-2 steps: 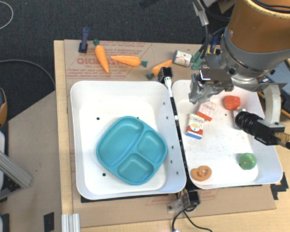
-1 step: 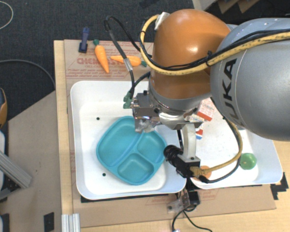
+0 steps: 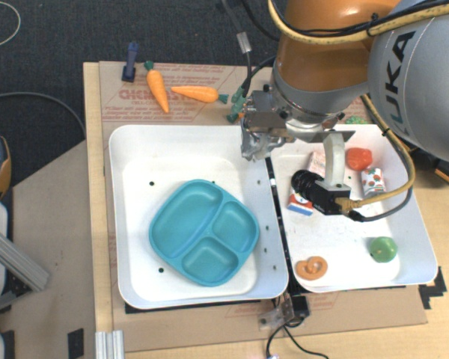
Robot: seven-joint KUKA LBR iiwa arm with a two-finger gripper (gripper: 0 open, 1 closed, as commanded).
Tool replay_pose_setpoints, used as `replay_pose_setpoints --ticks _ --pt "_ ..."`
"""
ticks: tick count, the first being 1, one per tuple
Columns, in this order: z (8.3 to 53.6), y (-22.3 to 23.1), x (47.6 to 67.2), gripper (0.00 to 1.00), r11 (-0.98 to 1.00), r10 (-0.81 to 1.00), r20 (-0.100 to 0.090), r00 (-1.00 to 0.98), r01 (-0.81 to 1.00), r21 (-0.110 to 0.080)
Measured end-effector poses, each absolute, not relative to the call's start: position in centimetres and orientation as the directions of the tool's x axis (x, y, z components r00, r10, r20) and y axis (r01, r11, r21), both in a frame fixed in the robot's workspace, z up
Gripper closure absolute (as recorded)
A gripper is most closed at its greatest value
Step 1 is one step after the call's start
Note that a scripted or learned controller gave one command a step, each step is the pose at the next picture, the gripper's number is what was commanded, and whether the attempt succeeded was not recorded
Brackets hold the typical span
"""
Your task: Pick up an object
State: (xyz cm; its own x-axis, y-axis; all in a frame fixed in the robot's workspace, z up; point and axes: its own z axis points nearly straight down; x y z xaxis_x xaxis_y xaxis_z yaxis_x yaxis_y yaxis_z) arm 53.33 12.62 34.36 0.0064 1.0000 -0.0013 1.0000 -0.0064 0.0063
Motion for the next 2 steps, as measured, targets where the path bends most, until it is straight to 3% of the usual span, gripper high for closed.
replay_pose_setpoints --ticks 1,2 --pt "36.2 19.5 50.0 1.0 0.009 1.0 0.004 -0.009 1.0 0.004" --pt "53.2 20.7 51.7 1.0 0.003 1.0 0.009 -0.003 1.0 0.02"
